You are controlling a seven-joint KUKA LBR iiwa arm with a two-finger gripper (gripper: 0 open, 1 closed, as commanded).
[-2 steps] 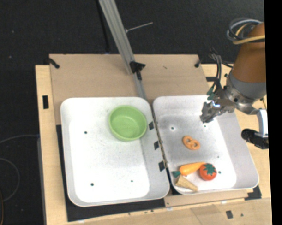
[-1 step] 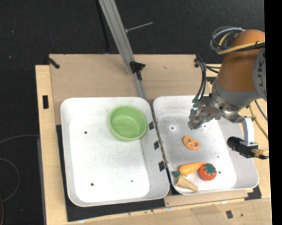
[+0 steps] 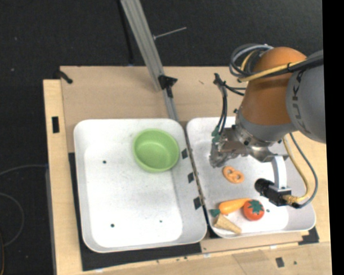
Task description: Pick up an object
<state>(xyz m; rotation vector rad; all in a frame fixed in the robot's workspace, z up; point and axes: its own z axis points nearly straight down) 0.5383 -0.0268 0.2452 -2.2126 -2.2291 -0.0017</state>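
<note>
The right bin [image 3: 205, 133] holds an orange pretzel-shaped piece [image 3: 233, 174], an orange carrot [image 3: 233, 206], a red tomato [image 3: 253, 210] and a tan wedge [image 3: 227, 225]. My gripper [image 3: 217, 155] hangs low in the right bin's left half, just left of and above the pretzel piece. The grey and orange arm covers the bin's upper right. A green bowl [image 3: 156, 150] sits upright in the left bin [image 3: 100, 182], near its upper right corner.
A slanted metal post [image 3: 148, 45] rises behind the bins, ending near the gap between them. A black fitting with cables [image 3: 273, 191] lies over the right bin, right of the pretzel piece. The wooden bench [image 3: 108, 91] surrounds both bins.
</note>
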